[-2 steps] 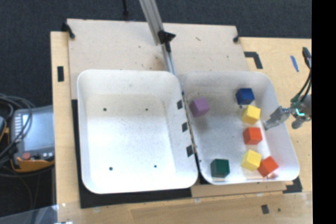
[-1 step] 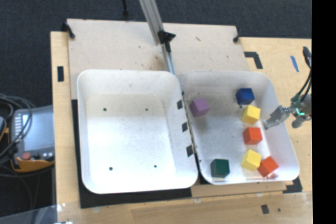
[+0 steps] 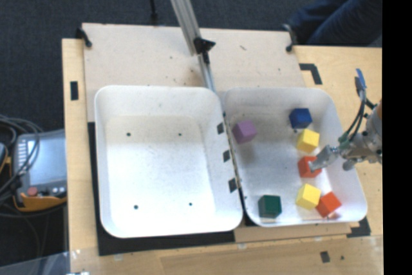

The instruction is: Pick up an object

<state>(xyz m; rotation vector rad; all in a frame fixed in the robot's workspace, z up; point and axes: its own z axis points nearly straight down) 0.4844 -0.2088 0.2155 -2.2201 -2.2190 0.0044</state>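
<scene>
The right bin (image 3: 335, 109) holds several small blocks: a purple cube (image 3: 244, 131), a blue cube (image 3: 300, 117), a yellow cube (image 3: 308, 140), a red block (image 3: 308, 167), a second yellow cube (image 3: 309, 196), an orange-red cube (image 3: 329, 203) and a green cube (image 3: 270, 205). My gripper (image 3: 322, 160) reaches in from the right edge, low over the bin's right side. Its tip is right against the red block and partly covers it. Whether the block is gripped cannot be made out.
The left bin (image 3: 103, 138) lies beside the right one, with a shared wall between them. A slanted aluminium bar (image 3: 183, 6) rises from behind the bins. Cables (image 3: 354, 129) hang near my wrist. A grey device (image 3: 38, 167) sits off the bench's left edge.
</scene>
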